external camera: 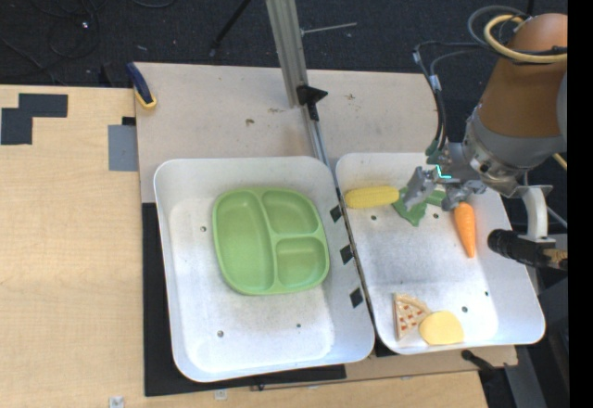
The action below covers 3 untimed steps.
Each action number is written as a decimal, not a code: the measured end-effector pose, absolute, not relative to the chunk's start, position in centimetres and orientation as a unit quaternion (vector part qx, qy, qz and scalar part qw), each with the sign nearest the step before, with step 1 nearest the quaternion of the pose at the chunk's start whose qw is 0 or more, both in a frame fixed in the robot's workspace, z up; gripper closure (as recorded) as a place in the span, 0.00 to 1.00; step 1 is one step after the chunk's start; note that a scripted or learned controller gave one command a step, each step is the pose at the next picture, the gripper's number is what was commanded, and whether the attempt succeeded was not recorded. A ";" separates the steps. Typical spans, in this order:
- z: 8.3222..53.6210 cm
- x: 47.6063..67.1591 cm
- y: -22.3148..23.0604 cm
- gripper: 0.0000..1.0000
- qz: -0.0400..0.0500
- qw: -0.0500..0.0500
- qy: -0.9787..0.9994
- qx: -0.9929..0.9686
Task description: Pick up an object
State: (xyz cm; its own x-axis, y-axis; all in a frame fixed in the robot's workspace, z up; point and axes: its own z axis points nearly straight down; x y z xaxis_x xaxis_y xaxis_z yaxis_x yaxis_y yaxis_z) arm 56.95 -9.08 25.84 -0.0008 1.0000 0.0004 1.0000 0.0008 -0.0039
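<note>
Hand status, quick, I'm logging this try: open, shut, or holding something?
Hand: low over the right bin beside the corn; whether it is open or shut cannot be told.

Both bins, left [185, 323] and right [505, 318], are white plastic, matt and scuffed grey. The green divided plate [271, 240] is smooth plastic with a soft sheen. The corn [371, 197], carrot [465, 228], pizza slice [408, 314] and lemon [441, 328] look like smooth moulded plastic. The upright post [285, 35] is ribbed bare metal. The bench [65, 239] is pale matt wood.
</note>
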 end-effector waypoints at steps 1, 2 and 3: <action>25.9 57.0 -9.1 0.00 0.000 0.001 -0.707 -0.707; 21.6 57.2 -9.0 0.00 0.002 0.003 -0.707 -0.707; 15.4 57.7 -8.5 0.00 0.003 0.004 -0.707 -0.707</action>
State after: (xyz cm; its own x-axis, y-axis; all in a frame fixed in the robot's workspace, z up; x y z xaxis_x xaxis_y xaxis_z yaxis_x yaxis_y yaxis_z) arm 57.67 -8.55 15.39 0.0005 1.0000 0.0014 1.0000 -0.0005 -0.0095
